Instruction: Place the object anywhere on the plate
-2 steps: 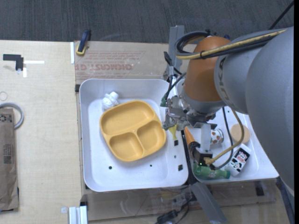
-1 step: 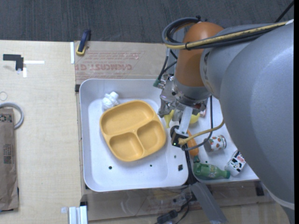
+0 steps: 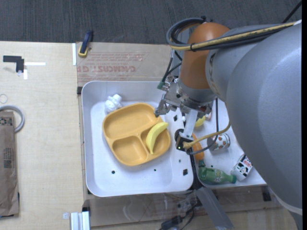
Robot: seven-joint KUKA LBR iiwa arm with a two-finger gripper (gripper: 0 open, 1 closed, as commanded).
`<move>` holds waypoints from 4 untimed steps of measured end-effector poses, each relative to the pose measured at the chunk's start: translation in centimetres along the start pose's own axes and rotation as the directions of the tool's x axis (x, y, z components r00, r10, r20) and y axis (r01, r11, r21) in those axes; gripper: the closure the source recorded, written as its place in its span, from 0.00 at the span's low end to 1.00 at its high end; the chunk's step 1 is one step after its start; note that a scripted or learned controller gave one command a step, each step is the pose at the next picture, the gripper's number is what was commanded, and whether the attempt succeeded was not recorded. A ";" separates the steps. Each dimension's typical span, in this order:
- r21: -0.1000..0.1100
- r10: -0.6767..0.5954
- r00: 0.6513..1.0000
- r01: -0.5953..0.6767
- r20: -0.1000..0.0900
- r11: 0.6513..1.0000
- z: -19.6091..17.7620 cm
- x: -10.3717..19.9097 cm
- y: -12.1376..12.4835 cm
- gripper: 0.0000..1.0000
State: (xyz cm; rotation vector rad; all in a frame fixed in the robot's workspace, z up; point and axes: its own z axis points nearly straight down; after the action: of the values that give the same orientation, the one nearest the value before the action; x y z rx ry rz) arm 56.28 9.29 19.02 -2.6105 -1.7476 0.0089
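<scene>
A yellow divided plate [image 3: 125,131] lies in the left white bin [image 3: 96,176]. A banana [image 3: 155,135] rests on the plate's right side, partly over the rim between compartments. My gripper [image 3: 172,120] hangs just above the plate's right edge, a little up and right of the banana. Its fingers [image 3: 160,108] are spread open with nothing held between them. The arm's orange band and grey body hide much of the right bin.
A crumpled white object [image 3: 113,101] lies by the plate's upper left. In the right bin are an orange item [image 3: 197,148], a green bottle [image 3: 217,176], a small can [image 3: 221,141] and a patterned carton [image 3: 243,166]. A blue-yellow tool [image 3: 85,43] lies beyond the bins.
</scene>
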 end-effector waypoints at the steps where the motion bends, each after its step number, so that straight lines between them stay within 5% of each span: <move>1: -0.001 0.179 0.984 -0.179 -0.001 0.984 -1.4 4.8 3.0 0.00; 2: -0.001 0.318 0.948 -0.318 -0.001 0.948 -17.8 1.5 7.6 0.00; 4: 0.001 0.308 0.951 -0.308 0.000 0.951 -14.9 0.2 9.2 0.00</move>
State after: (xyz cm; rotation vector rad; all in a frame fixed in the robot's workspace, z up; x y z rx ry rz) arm 64.94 6.05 33.90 -2.8512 -1.3193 0.0091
